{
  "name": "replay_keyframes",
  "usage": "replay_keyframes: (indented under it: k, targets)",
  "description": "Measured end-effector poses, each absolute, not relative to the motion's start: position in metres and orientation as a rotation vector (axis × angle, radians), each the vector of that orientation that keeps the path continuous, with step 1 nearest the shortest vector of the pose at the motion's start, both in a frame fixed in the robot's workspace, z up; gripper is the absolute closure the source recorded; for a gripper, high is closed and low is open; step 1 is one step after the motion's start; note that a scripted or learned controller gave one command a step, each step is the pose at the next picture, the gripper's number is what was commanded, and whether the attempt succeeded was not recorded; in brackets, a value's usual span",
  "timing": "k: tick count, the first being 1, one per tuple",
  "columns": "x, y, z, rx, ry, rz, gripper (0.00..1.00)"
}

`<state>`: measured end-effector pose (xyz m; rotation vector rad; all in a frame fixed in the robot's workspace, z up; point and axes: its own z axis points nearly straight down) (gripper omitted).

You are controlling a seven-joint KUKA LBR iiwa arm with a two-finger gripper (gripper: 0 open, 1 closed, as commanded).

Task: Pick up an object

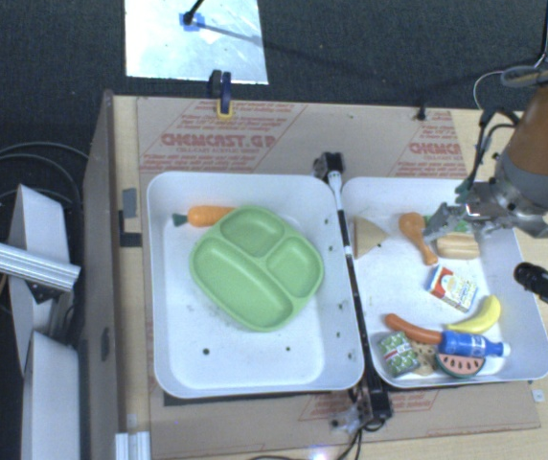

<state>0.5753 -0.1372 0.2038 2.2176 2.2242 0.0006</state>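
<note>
Two shallow white bins sit side by side on the desk. The left bin (pixel 173 257) carries a green divided plate (pixel 257 266) lying flat, and a toy carrot (pixel 209 216) rests just beyond the plate's far left edge, touching or nearly touching it.

The right bin (pixel 533 338) holds the smaller things. Near its far side lie a tan drumstick-shaped piece (pixel 416 235) and, just beside it to the right, a pale bread-like roll (pixel 459 247). A pale wedge (pixel 370 235) lies against the bin's left wall. Nearer the middle is a small white and red carton (pixel 452 288). Along the near edge, clustered and touching one another, are a yellow banana (pixel 479 315), a red sausage (pixel 412 330), a blue bottle (pixel 475 345), a watermelon slice (pixel 456 364) and a small green and white packet (pixel 400 353).

The arm (pixel 542 151) reaches in from the right, and its gripper (pixel 456 220) hangs low over the far part of the right bin, right above the roll and beside the drumstick-shaped piece. Whether the jaws are wide or narrow I cannot tell, since the wrist hides them from above; nothing is seen lifted between them.

A black clamp (pixel 331 166) sits at the far end of the seam between the bins.
</note>
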Motion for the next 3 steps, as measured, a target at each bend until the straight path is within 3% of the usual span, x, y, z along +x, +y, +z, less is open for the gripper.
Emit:
replay_keyframes:
  k: [1,2,3]
  targets:
    - [0.601,-0.128,0.08,2.217,2.231,-0.003,0.0]
    - [0.603,-0.129,0.097,2.214,2.224,0.005,1.0]
    - [0.551,-0.034,0.19,2.207,2.234,0.011,1.0]
